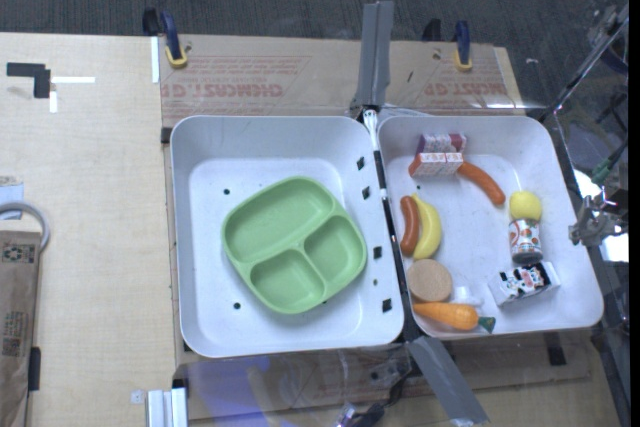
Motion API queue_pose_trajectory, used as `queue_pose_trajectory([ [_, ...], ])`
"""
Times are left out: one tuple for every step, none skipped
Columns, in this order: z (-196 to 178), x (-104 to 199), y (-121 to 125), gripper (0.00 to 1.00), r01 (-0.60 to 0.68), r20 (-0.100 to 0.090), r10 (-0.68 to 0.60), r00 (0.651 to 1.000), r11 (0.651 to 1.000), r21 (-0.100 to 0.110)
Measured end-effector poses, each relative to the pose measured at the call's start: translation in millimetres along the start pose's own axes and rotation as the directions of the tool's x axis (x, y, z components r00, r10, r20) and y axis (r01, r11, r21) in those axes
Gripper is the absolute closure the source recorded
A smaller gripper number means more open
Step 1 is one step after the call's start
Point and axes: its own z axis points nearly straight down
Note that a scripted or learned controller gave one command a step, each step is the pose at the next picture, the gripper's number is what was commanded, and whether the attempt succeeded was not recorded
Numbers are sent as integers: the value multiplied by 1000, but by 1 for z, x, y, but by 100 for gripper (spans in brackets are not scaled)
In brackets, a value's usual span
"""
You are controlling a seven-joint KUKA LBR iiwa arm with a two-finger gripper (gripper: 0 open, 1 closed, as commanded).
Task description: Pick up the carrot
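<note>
Two shallow white bins sit side by side on the pale wooden tabletop (pixel 80 215). The left bin (pixel 195 245) holds a light green three-compartment plastic tray (pixel 293 243).

The right bin (pixel 570 175) holds the task item, an orange tapered toy carrot with a small green stub (pixel 449 315), lying flat at the bin's near edge, close to the near-left corner. Its thick end points toward the divider between the bins and its green end toward the right. A round tan disc-shaped toy (pixel 431 280) lies just beside it on the far side, touching or nearly so. Also in this bin: a yellow toy banana (pixel 430 228) next to a reddish sausage-shaped toy (pixel 408 222), a second orange sausage-shaped toy (pixel 482 181), a small pink and white carton (pixel 439 156), a yellow lemon-shaped toy (pixel 525 206), a small red-labelled can (pixel 525 240) and a black and white carton (pixel 525 281).

Progress: none evident. The carrot rests in the bin, not lifted; approach, grasp and lift all remain.

End effector: a grey metallic part at the right rim of the right bin may belong to it, but this cannot be confirmed, and its state cannot be told. That part is well apart from the carrot, which lies toward the bin's opposite side.
</note>
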Motion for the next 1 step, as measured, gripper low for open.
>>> queue_pose_trajectory([
  [-4,0,0,100,4,2,-4,1000,1000,10],
])
